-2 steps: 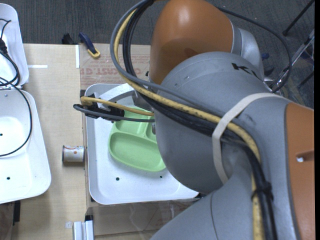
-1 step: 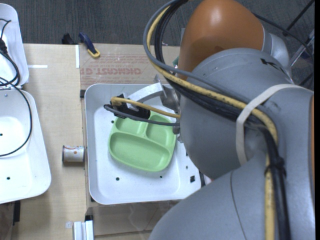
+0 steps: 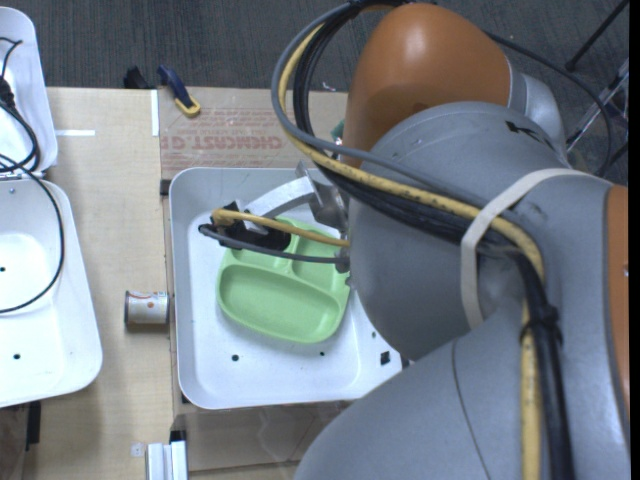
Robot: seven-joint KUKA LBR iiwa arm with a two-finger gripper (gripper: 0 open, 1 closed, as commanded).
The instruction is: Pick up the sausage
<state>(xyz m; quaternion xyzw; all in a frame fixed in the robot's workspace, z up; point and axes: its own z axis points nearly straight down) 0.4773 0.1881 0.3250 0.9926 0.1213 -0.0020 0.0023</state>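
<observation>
Arm (image 3: 480, 268) covers bin (image 3: 195, 298); green tray (image 3: 280, 303) apparently inside.

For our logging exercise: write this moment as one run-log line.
arm: over right bin | green tray: in right bin | sausage: not identifiable | pincer: hidden by arm | grasp: unconfirmed

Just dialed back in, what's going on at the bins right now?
The grey arm is reaching in over the right-hand white bin and blocks much of it. A green divided tray lies in that bin, with cables draped across its upper edge. I can't make out the sausage or the gripper's state from here.
</observation>
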